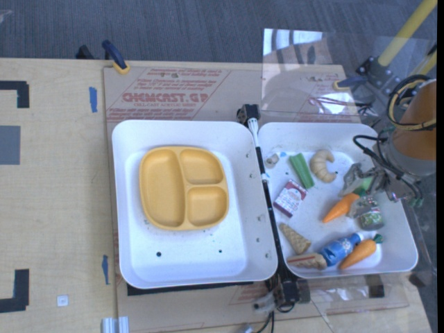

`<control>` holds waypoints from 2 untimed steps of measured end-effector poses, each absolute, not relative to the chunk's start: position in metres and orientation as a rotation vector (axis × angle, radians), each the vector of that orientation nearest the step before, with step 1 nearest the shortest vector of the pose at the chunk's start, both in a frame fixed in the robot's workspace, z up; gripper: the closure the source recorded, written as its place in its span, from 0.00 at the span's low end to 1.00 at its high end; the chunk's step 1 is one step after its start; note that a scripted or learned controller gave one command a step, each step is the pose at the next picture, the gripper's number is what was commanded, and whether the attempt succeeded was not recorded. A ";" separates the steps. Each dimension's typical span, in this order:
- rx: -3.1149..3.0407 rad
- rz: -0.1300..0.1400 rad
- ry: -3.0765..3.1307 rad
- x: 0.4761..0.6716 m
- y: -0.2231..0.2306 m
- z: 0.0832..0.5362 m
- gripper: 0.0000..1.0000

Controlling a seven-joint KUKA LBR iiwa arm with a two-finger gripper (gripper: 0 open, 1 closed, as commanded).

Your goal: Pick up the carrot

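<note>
Hovering claw (pixel 362 180), just beside carrot (pixel 339 207)

The two shallow white plastic bins, left (pixel 132 255) and right (pixel 402 252), look smooth with a faint sheen. The yellow three-compartment plastic tray (pixel 183 187) is matt and even. The orange carrot (pixel 340 207) beside the tool (pixel 361 179) looks like smooth moulded plastic. The pale wooden counter (pixel 48 207) is matt, and the brown printed cardboard sheet (pixel 166 96) looks dull and papery.
</note>
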State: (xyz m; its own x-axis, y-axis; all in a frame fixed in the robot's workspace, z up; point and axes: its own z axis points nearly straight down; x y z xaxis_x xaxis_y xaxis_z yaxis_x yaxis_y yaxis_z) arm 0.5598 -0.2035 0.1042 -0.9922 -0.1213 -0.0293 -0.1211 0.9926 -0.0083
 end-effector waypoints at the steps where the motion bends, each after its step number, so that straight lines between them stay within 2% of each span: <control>1: -0.441 -0.015 3.086 0.504 -0.170 0.093 1.00; 2: -0.955 -0.026 2.968 0.513 -0.145 0.094 1.00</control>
State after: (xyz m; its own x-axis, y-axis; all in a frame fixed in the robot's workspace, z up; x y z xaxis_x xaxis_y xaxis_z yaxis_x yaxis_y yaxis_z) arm 0.5131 -0.1450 0.0937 -0.8119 -0.5835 -0.0177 -0.5831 0.8120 -0.0232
